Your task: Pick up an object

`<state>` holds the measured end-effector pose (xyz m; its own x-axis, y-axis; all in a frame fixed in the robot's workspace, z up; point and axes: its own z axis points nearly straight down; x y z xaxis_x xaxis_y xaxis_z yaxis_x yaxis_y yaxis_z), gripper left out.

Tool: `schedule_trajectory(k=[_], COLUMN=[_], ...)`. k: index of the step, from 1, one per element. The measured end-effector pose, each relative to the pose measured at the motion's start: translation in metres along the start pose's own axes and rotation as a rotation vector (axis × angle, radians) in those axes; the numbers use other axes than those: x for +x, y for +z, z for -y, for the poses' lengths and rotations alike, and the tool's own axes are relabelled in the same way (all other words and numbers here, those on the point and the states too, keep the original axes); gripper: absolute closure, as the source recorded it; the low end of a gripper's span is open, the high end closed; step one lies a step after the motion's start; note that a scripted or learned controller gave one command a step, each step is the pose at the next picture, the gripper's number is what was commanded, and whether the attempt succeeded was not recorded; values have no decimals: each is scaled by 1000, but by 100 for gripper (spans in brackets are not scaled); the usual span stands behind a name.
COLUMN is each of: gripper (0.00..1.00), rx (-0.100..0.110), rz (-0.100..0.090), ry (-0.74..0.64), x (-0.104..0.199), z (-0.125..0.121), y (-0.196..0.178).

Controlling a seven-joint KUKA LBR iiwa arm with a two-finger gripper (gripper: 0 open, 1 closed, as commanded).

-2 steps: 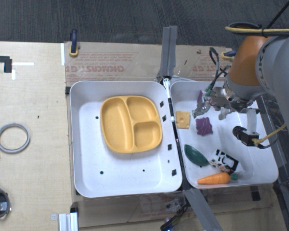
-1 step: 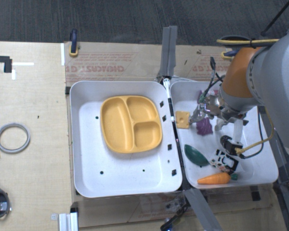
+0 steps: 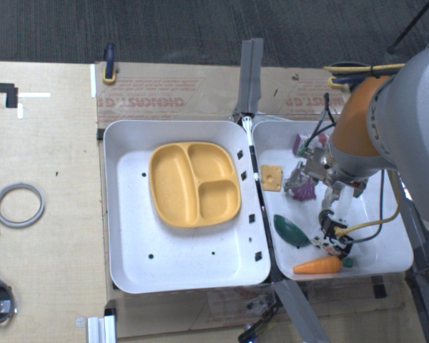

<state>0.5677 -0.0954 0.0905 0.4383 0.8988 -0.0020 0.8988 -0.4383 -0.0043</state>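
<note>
- The left bin [image 3: 121,213] holds a yellow divided plate [image 3: 195,184]. It is stiff and wide, so we judge that only its rim could be pinched.
- In the right bin [image 3: 386,259], a small tan square [image 3: 272,178] lies near the dividing wall, with a dark green leaf-shaped piece [image 3: 292,231] below it.
- A lumpy purple toy [image 3: 300,190] sits mid-bin. We judge it light, probably soft, and best taken across its middle.
- An orange carrot [image 3: 318,266] lies by the front wall; it is slim and smooth and likely to roll.
- The gripper [image 3: 316,181] hangs just beside the purple toy. We cannot tell whether it is spread or closed.
</note>
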Motion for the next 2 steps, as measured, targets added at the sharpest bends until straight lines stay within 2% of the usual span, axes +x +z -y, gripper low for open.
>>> schedule_trajectory(k=[1,2], gripper=[0,0], rx=[-3,0], rz=[0,1], ry=[10,451], x=[23,-59], z=[-49,-52], y=[-24,0])
